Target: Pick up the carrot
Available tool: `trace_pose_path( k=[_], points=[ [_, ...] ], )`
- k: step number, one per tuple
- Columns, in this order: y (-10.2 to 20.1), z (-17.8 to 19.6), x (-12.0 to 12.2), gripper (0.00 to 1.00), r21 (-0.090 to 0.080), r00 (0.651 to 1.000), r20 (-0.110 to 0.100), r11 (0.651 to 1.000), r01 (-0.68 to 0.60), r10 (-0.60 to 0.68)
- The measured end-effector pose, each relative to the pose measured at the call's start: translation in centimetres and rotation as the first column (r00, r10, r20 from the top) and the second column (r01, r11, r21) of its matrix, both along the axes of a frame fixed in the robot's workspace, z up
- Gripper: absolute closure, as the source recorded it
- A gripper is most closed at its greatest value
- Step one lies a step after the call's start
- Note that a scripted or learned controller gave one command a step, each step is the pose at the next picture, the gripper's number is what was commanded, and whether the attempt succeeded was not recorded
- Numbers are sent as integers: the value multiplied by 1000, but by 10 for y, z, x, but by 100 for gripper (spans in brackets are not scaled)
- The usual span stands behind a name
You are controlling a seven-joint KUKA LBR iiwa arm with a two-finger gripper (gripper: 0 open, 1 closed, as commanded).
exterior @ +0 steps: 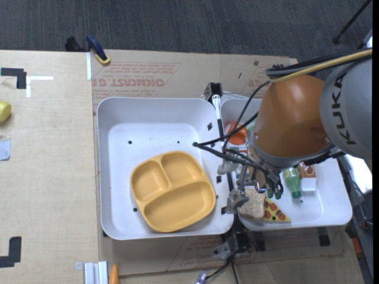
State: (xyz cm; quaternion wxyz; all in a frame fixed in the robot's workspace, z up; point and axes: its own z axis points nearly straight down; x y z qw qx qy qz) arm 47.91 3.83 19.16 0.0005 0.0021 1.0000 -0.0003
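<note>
So the carrot (pixel 237 136) is only a small orange patch peeking out in the right bin (pixel 331 213), up near the divider, mostly hidden behind the arm's orange band (pixel 293 123). The gripper (pixel 253 189) hangs low over that bin's front part, just above a slice of bread (pixel 253 206) and a pizza slice (pixel 276 212); can't tell what its jaws are doing. A yellow divided plate (pixel 173 190) sits in the left bin (pixel 112 176).

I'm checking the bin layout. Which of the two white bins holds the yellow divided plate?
The left bin, farther from the arm, holds the yellow divided plate. The right bin holds small food items instead.
</note>
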Motion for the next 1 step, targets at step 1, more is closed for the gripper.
trace_pose_path(
  k=[1],
  points=[
    [0,0,0,0,0,1000,0,1000,-1,1]
  ],
)
